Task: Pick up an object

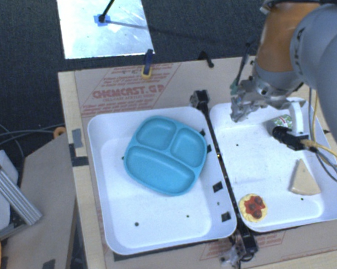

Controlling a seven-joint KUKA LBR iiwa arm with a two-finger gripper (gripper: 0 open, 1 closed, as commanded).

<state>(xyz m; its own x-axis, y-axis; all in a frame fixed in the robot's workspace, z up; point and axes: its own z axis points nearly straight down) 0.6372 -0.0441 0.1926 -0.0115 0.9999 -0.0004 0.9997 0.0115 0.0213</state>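
We see the gripper (240, 111) low over the back left corner of the right bin (262, 150); whether it's apart or together, we can't tell. No obj seen in it. In that bin: a small pizza toy (253, 207) at the front left, a tan wedge (302, 179) near the right wall, a green-and-white item (282, 122) just right of the gripper. The left bin (120, 210) holds a blue divided plate (165, 154), roughly mid-bin.

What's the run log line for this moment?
gripper: over right bin top-left, holding nothing visible | pizza toy: near front-left | wedge: right | blue plate: left bin
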